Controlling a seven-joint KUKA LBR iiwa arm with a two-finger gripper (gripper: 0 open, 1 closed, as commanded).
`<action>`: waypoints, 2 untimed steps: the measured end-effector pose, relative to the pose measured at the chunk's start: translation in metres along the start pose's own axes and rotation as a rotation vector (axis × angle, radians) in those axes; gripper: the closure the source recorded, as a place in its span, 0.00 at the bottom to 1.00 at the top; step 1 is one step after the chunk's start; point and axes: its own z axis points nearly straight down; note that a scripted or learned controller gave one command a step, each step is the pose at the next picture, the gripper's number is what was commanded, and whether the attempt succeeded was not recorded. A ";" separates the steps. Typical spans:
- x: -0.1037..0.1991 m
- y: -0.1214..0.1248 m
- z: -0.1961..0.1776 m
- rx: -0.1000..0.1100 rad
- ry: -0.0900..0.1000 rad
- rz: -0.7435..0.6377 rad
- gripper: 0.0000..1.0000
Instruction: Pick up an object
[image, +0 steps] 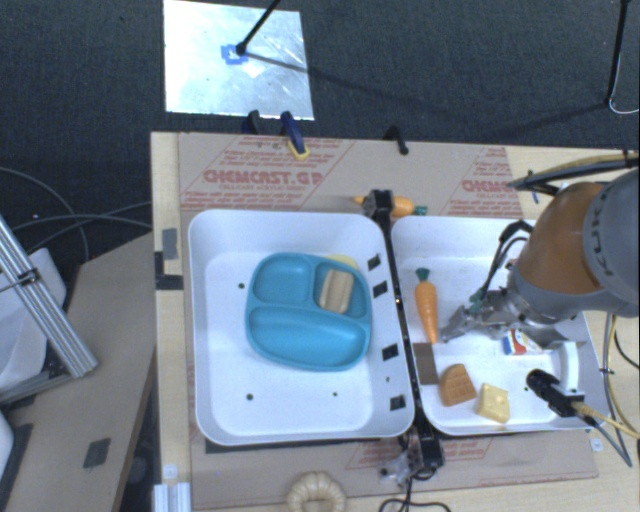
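Two shallow white bins sit side by side on a bench (250, 165) covered with printed brown protective film. The left bin (215, 300) has rounded corners and smooth plastic walls; the right bin (455, 235) matches it and meets it along a dark central seam fitted with small black clips.

The grey arm (580, 250), smooth and rounded with an orange band, reaches over the right bin from the right side. A blue divided plate (290, 335), glossy and rounded, lies in the middle of the left bin, and a tan block (336, 290) rests in its upper right compartment with a pale yellow piece just behind it.

The gripper (462, 322) hangs low over the right bin's floor, its metal fingers pointing left toward the carrot; whether they are spread or closed I cannot tell, and nothing is visibly between them.

An orange carrot (427, 308), tapered with a green top, lies lengthwise near the seam, just left of the gripper. A brown bread-like piece (457, 385) with a rough crust sits near the front wall. Beside it lies a pale yellow cheese wedge (493, 402). A small red, white and blue item (514, 345) lies under the wrist.
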 end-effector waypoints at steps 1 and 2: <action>0.000 0.001 -0.012 -0.005 -0.002 0.001 1.00; -0.001 0.013 -0.070 -0.009 -0.003 -0.003 1.00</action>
